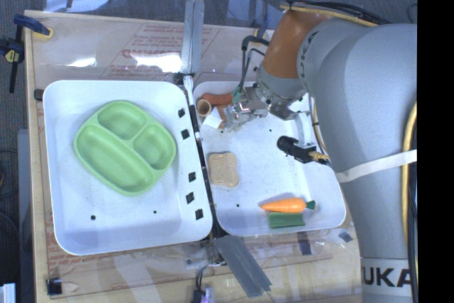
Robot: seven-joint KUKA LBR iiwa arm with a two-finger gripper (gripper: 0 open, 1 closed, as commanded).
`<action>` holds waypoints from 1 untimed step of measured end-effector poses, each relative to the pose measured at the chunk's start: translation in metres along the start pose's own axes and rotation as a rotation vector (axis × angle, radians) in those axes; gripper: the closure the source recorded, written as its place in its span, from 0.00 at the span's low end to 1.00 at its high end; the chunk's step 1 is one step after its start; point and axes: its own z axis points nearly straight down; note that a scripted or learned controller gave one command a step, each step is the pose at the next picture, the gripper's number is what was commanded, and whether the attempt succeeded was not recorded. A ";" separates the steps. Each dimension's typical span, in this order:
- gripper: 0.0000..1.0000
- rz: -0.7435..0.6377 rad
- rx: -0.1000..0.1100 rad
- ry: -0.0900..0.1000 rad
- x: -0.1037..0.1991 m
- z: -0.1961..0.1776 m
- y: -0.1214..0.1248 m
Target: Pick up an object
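Reaching in to grasp, I judge: the gripper, whether apart or together I cannot tell, sits just beside the brown tube at eleven o'clock in the right bin; next it must close squarely on it.

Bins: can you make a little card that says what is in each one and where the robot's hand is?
left bin: green plate with three sections
right bin: bread, carrot, green block, brown toy
gripper: above the right bin's far left corner, near the brown toy
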 end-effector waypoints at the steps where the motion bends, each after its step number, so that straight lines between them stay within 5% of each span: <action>1: 0.00 -0.002 0.000 0.002 0.001 0.000 0.000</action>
